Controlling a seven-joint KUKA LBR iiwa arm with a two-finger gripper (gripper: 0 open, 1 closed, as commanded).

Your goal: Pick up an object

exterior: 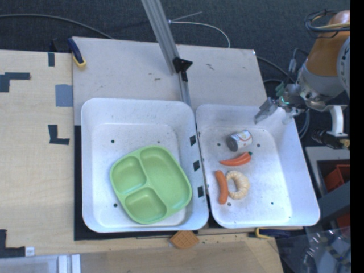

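Gripper [266,111], fingers apparently parted and empty, hangs just beyond the small can [239,139]; I'd lower squarely over that can, clear of the chilli [235,160] beside it.

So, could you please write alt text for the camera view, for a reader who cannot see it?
A grey-and-orange arm's gripper hovers over the right white bin's far corner, above a small can, a chili pepper, a sausage and a pale doughnut. The left bin holds a green divided tray.
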